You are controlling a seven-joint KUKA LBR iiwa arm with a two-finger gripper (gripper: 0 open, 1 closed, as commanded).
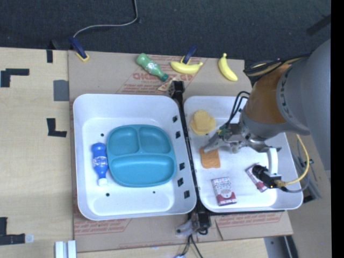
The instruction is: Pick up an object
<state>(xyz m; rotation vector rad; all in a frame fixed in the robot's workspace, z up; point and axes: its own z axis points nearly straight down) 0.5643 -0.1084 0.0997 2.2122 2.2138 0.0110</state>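
In the right bin (285, 144) lie a round yellow bun (203, 121), an orange toast-like square (210, 158) and a small red and white carton (223, 191). My gripper (221, 140) hangs low over this bin, between the bun and the orange square, just up and right of the square. No object shows in its grasp. The grey arm with its orange band comes in from the right and hides the bin's upper right part.
The left bin (86, 117) holds a blue divided plate (141, 155) and a blue bottle (99, 163). Behind the bins on the cardboard lie a green bottle (151, 67) and two bananas (186, 66) (227, 67). A small reddish item (257, 181) sits by the wrist.
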